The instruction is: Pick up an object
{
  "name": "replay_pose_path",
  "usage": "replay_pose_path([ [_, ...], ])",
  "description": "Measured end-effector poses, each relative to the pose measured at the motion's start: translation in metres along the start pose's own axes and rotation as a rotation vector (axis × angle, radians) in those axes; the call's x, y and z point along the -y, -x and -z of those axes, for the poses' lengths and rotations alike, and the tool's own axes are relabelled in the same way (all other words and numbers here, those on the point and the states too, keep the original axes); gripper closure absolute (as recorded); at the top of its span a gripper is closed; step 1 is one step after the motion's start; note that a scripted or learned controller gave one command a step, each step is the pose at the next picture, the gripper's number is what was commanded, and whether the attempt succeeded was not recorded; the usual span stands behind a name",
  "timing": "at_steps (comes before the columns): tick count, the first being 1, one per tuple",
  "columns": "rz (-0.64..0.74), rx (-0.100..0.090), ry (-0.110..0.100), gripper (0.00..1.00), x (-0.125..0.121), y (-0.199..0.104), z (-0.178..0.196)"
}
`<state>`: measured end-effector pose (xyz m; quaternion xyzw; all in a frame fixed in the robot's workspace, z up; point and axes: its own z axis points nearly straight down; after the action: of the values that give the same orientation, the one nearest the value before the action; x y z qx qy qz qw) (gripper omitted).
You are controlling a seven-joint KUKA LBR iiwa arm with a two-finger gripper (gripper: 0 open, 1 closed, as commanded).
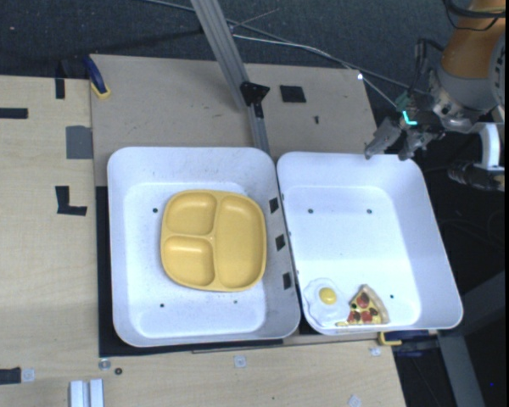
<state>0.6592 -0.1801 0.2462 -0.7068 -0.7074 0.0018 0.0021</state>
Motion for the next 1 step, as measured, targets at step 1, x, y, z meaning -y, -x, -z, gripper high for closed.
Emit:
replay_pose_path([
  [1, 0.001, 0.001, 0.005, 0.00, -0.0010, -0.0001, 0.0023],
])
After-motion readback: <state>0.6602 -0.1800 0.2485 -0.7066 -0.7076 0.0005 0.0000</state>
